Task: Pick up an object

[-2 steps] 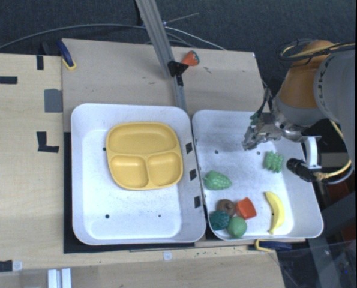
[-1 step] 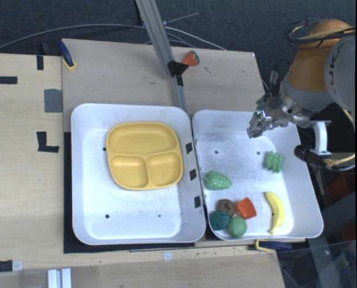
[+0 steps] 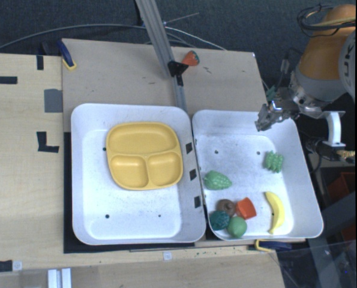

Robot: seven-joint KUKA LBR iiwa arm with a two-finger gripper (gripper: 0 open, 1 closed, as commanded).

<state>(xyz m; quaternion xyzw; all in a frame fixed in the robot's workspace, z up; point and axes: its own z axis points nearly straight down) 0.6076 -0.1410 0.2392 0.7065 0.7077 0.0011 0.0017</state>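
The right bin (image 3: 238, 146) holds several small toys. A green bumpy piece (image 3: 274, 161) lies near its right wall, and a green leafy piece (image 3: 216, 180) sits left of centre. At the front are a yellow banana (image 3: 276, 211), an orange block (image 3: 246, 208), a brown ring (image 3: 226, 206), a teal lump (image 3: 219, 220) and a green ball (image 3: 237, 227). My gripper (image 3: 266, 121) hangs over the bin's back right corner, above and behind the bumpy piece, with nothing visibly held.
The left bin (image 3: 88, 179) carries a yellow divided tray (image 3: 144, 155). A grey pole (image 3: 157, 29) with a black clamp rises behind the bins, beside a small orange object (image 3: 191, 57). The arm's orange band (image 3: 325, 53) stands at the right.
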